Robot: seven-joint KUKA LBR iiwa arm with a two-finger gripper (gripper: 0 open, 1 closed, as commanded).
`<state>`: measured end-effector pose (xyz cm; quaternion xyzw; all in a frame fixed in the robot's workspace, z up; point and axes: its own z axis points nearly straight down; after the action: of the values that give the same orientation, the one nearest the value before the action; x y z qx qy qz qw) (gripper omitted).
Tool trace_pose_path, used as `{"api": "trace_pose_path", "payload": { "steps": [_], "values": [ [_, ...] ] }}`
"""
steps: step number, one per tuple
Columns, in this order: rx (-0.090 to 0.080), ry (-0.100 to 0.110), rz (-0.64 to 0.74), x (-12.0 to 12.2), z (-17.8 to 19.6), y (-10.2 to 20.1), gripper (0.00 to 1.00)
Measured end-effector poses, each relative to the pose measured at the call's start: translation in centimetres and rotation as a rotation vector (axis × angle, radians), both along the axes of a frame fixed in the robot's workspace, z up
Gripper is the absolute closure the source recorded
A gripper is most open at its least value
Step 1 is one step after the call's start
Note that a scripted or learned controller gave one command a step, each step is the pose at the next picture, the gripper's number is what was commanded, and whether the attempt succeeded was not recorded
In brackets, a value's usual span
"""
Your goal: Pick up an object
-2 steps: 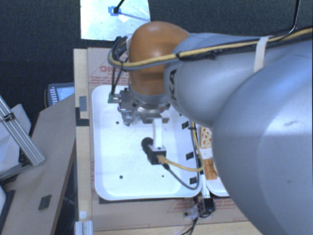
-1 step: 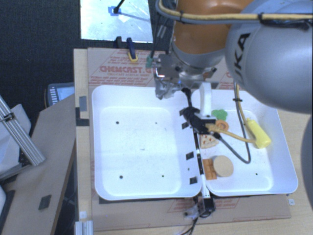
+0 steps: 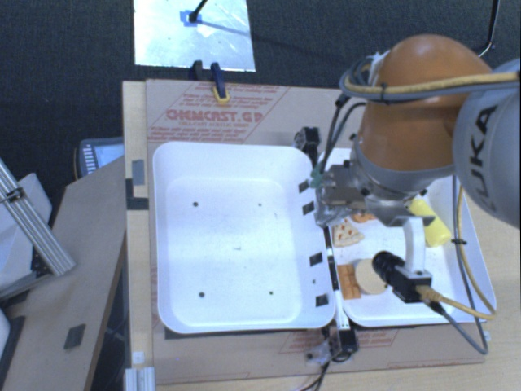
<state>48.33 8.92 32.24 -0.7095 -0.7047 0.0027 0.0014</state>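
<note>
My gripper (image 3: pixel 336 210) hangs low over the left side of the right bin (image 3: pixel 476 279), mostly covered by the orange wrist band (image 3: pixel 415 96) above it. Just below it lies an orange, pizza-like wedge (image 3: pixel 348 235). A yellow object (image 3: pixel 429 221) rests further right, partly behind the arm. Near the bin's front are a round beige disc (image 3: pixel 370 281) and a brown flat piece (image 3: pixel 348 280) beside it. Nothing shows as held.
The left bin (image 3: pixel 171 300) sits beside the right one, with black clips (image 3: pixel 313 210) along their shared wall. A black block on a white bracket (image 3: pixel 400 277) with a yellow cable (image 3: pixel 464 304) hangs from the arm over the right bin's front.
</note>
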Motion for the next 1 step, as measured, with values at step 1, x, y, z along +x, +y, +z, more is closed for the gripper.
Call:
{"api": "trace_pose_path", "payload": {
  "steps": [1],
  "values": [
    [0.007,-0.018,0.016,0.40,10.17,5.76,1.00]
  ]
}}
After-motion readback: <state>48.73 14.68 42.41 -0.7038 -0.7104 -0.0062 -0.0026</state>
